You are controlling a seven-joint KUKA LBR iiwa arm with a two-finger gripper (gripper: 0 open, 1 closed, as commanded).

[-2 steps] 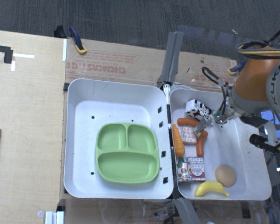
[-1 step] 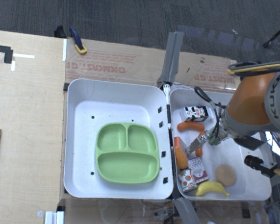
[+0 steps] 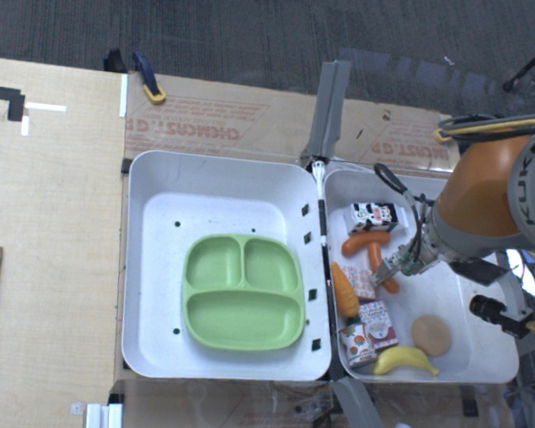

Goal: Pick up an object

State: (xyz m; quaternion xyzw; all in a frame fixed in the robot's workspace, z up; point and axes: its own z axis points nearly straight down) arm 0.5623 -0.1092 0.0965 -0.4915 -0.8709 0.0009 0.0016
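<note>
Two white bins are sitting side by side on the bench: the left bin (image 3: 142,243) and the right bin (image 3: 478,370). One green divided plate (image 3: 244,293) is lying in the left bin. The right bin is holding one banana (image 3: 404,363), one carrot (image 3: 344,291), two sausages (image 3: 367,240), one round bun (image 3: 432,335) and one black-and-white carton (image 3: 375,214), plus a few small packets (image 3: 370,326) whose number is hard to make out.

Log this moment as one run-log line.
arm: over right bin | gripper: low above sausages and snack packets | grasp: unconfirmed | left bin: green divided plate | banana: untouched
</note>
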